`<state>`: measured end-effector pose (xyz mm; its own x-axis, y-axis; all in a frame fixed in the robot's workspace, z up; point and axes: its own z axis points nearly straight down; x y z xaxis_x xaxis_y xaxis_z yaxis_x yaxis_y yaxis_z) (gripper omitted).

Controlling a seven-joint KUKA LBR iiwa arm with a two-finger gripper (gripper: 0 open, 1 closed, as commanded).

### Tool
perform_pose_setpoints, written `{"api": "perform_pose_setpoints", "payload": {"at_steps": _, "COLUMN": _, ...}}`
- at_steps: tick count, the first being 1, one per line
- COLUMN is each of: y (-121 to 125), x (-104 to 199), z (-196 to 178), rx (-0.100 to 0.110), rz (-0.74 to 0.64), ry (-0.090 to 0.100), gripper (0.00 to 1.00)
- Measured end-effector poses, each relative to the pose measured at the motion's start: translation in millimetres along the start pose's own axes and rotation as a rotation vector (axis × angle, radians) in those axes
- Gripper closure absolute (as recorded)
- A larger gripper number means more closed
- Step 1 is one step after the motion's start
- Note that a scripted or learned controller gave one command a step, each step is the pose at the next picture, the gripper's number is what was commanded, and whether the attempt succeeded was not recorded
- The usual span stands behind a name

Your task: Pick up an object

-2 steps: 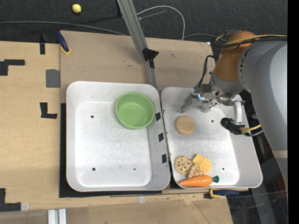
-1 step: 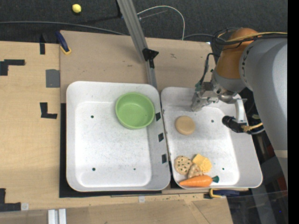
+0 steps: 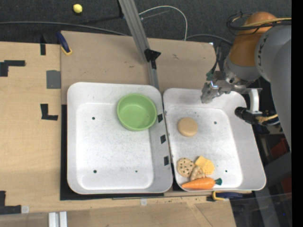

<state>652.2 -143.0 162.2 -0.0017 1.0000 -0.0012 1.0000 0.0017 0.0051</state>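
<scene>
My gripper [image 3: 207, 97] hangs over the far rim of the right bin [image 3: 246, 150], up and to the right of a tan round bun [image 3: 187, 126]. Nothing shows between its fingers. At the near edge of the right bin lie a chocolate-chip cookie [image 3: 184, 166], a yellow cracker [image 3: 204, 165] and an orange carrot [image 3: 200, 184], packed close together. A green bowl [image 3: 137, 111] sits upright in the far right part of the left bin [image 3: 90, 145].
A grey pole [image 3: 137, 27] slants down from the top to the join between the bins. Cables run across the dark floor behind the bench. A small yellow ball [image 3: 77, 8] lies on the floor at the far left. A blue-and-yellow clamp [image 3: 64, 44] grips the board's far left corner.
</scene>
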Motion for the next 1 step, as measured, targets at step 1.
{"api": "perform_pose_setpoints", "payload": {"at_steps": 1, "y": 1.1, "x": 0.1, "z": -53.4, "rx": 0.001, "rz": 0.001, "ry": 0.000, "gripper": 1.00}}
